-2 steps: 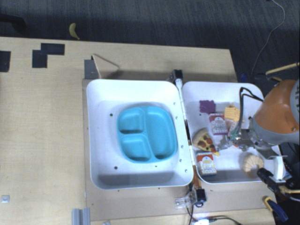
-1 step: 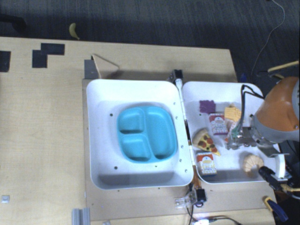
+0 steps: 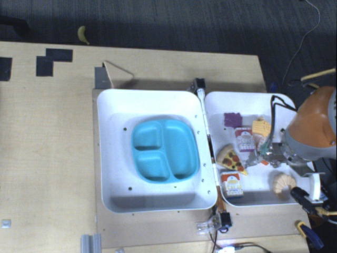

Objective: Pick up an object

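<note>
Arm: enters from the right edge of the frame, its orange band above the right bin, so the wrist hangs over the toys it must choose among.
Gripper: low in the right bin's middle; whether the claw is open or closed I cannot tell, as the wrist hides it.
Nearest candidates: pizza slice just left of the gripper, small red-and-white packet just above it.
Other toys: purple block, yellow piece, croissant, red carton at the bin's lower left.
Left bin: holds a blue divided plate, lying flat, probably a drop-off spot.
</note>
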`<state>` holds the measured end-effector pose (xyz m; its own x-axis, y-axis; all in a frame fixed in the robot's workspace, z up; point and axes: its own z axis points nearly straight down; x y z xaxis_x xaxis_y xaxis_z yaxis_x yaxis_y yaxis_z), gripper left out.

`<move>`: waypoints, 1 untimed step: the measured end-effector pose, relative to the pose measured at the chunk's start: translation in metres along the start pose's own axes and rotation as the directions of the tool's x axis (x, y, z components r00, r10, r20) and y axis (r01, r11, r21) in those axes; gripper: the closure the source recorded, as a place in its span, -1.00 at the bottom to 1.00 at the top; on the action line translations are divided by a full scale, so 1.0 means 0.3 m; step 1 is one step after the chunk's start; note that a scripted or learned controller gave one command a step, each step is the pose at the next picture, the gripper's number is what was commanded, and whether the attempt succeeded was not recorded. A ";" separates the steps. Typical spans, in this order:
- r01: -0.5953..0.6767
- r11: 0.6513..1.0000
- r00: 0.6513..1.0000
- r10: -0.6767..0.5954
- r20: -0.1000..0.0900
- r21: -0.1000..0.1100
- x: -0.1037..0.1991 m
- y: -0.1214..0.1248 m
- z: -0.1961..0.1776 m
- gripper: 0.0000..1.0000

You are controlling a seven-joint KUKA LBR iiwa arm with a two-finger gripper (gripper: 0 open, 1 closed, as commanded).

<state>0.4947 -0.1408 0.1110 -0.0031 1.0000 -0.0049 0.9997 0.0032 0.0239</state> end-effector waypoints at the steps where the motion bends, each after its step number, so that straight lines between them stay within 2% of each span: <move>1: 0.001 1.000 1.000 -0.001 0.000 -0.004 0.002 0.006 -0.036 1.00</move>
<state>0.4963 -0.1402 0.1217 -0.0044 1.0000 -0.0048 0.9996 0.0046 0.0276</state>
